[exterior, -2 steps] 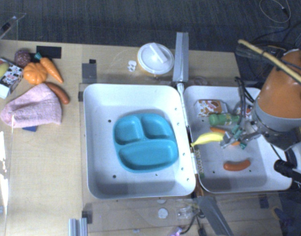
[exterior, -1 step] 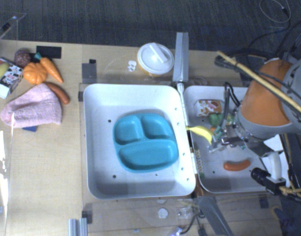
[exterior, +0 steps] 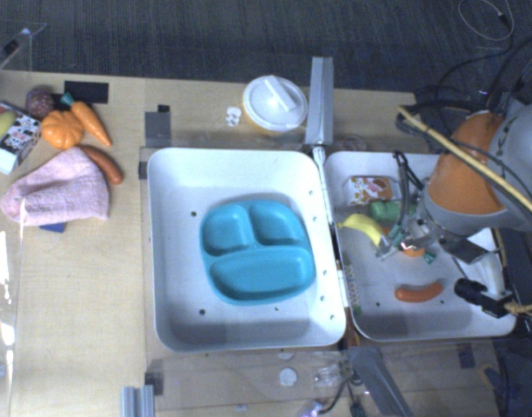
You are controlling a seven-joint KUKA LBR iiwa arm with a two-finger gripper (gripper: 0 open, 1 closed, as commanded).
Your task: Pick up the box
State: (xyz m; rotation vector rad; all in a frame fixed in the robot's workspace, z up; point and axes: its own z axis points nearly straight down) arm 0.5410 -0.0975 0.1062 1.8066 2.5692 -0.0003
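End effector (exterior: 403, 241) is seen low in the right bin (exterior: 370, 315), among the items; finger state cannot be told, nothing is visibly held. On the table (exterior: 75, 320) far left: a small carton (exterior: 14, 139), a dark round fruit (exterior: 40, 102), a toy pumpkin (exterior: 61, 129), a carrot (exterior: 92, 122), a sausage (exterior: 105, 163) and a pink cloth (exterior: 57, 191). A white lid (exterior: 276, 102) is placed behind the bins. Left bin (exterior: 175, 302) is occupied by a blue divided tray (exterior: 257, 250). In the right bin, the box (exterior: 370, 188) lies flat near the back left, just behind a green item (exterior: 386, 209); it is apart from the end effector. A banana (exterior: 363, 227) lies just left of the end effector, an orange piece (exterior: 412, 250) right under it, a second sausage (exterior: 418, 292) nearer the front. Arm (exterior: 475, 181) is seen over the bin's right side.
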